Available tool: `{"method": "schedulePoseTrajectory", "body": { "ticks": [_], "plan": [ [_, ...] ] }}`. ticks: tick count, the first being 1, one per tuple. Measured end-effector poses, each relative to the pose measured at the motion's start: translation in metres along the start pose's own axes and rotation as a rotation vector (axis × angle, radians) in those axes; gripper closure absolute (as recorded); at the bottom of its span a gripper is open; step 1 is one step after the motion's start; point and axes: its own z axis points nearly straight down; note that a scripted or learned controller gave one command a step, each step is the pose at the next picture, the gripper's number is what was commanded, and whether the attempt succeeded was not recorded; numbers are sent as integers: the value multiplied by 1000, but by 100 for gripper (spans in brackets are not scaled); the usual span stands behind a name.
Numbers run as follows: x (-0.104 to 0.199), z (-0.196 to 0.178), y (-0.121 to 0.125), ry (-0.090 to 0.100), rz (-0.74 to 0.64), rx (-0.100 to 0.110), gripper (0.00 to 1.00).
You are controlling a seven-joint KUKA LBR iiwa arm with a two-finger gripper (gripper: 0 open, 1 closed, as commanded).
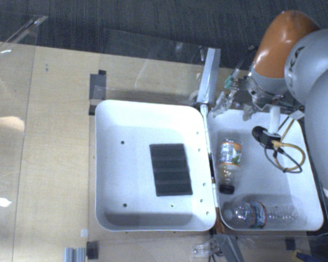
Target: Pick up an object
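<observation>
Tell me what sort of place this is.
Most likely a robotics lab bench set up for grasping trials. A grey and orange arm reaches over two shallow white bins on a wooden bench, with clear plastic bottles as test objects and loose cables near the wrist.

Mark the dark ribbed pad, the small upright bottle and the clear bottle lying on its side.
dark ribbed pad [171,169]: camera view, centre of its top face, left bin.
small upright bottle [229,154]: camera view, on its label, right bin.
clear bottle lying on its side [258,214]: camera view, mid-body, near the right bin's front edge.
</observation>
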Motion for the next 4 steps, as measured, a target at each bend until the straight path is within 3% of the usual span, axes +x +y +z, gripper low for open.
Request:
{"method": "schedulePoseTrajectory", "body": {
  "ticks": [1, 2, 3, 4],
  "plan": [
    [-55, 99, -51, -1, -104, -2, 0],
    [-120, 98, -63, -2, -269, -2, 0],
    [-109, 97, -100, -3, -360, -5, 0],
    [-64, 99, -57, 0, -302, -4, 0]
  ]
}}
